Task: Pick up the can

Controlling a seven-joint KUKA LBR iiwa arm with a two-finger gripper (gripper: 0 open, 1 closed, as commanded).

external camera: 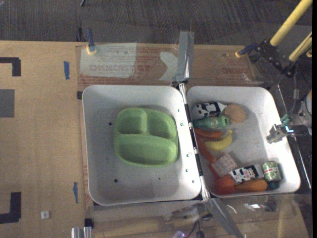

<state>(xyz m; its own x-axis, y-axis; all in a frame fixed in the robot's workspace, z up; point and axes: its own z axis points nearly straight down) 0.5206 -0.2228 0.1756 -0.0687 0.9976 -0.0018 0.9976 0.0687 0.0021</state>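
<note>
One can point(271, 171) sits at five o'clock in the right bin point(257, 94), the gripper point(278, 132) near it at twelve o'clock, its grip state impossible to tell.

The claw point(278, 132) hangs at the right edge of the right bin point(257, 94). The green can point(271, 171) stands below it, near the corner. A cow-spotted carton point(245, 173) lies just left of the can.

The tray point(146, 136) was light green, both bins point(99, 182) white. The can point(271, 171) was green and white, the cartons point(208, 109) cow-patched black and white, the banana point(219, 143) yellow, the carrot point(255, 185) orange.
</note>
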